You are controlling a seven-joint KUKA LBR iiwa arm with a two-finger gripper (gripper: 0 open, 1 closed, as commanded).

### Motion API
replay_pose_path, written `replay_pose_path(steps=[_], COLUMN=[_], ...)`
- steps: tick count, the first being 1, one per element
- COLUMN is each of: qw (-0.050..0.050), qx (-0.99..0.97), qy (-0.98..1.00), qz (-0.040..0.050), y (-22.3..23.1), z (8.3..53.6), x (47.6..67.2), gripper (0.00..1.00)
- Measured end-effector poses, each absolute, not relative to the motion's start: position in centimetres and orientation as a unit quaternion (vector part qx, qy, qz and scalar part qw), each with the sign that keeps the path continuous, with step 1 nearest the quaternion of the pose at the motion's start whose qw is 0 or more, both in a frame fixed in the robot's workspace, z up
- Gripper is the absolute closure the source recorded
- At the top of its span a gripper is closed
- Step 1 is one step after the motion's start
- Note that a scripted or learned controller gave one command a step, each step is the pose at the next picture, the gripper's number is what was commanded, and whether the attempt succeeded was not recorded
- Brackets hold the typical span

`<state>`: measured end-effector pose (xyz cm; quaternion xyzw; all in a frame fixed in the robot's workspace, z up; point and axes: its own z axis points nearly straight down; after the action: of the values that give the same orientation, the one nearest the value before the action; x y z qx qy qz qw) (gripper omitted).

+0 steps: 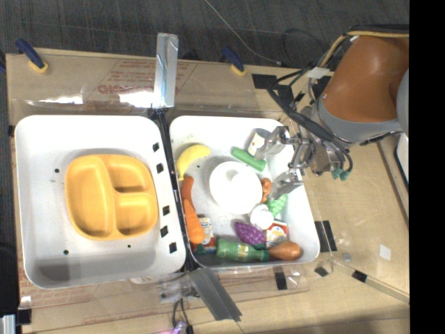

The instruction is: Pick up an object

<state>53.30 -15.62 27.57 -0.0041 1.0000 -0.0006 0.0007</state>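
Arm: the grey arm with its orange band point(361, 75) is seen entering from 3 o'clock, its wrist held above the right bin's 3 o'clock wall.
Gripper: the gripper point(281, 158) is placed over the right bin's 2 o'clock part; two metal fingers point(272, 137) are seen spread apart, one toward 12 o'clock and one toward 6 o'clock, and nothing is seen between them.
Right bin: the right bin point(208, 125) is crowded with toy food and dishes.
White bowl: a white bowl point(235, 183) is set near the bin's middle, at 9 o'clock from the gripper.
Banana: a yellow banana point(190, 157) is laid at 10 o'clock from the bowl, near the bin's 9 o'clock wall.
Green piece: a green cylinder point(248, 158) is laid at 1 o'clock from the bowl, just beside the upper finger.
Carrot: an orange carrot point(189, 211) is stretched along the 9 o'clock wall.
Grapes: purple grapes point(249, 232) are found at 6 o'clock from the bowl.
Green bottle: a green bottle point(238, 250) is laid along the 6 o'clock wall, with a brown piece point(286, 250) at its 3 o'clock end.
Left bin: the left bin point(42, 138) is occupied by a yellow divided tray point(110, 195) near its middle.
Bench: clamps point(31, 54) are fixed along the board's 12 o'clock edge.
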Motion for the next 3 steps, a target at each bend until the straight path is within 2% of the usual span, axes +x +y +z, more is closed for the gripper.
replay_pose_path(steps=[1,2,3], qw=[-0.004,0.008,0.01], qx=[0.014,0.059,0.01], qy=[1.0,0.998,1.0], qz=[0.0011,-0.0025,-0.0027], y=[-18.3,-20.7,-21.0], z=[16.3,10.9,10.5], x=[54.9,57.6,59.0], gripper=[0.0,0.0,0.0])
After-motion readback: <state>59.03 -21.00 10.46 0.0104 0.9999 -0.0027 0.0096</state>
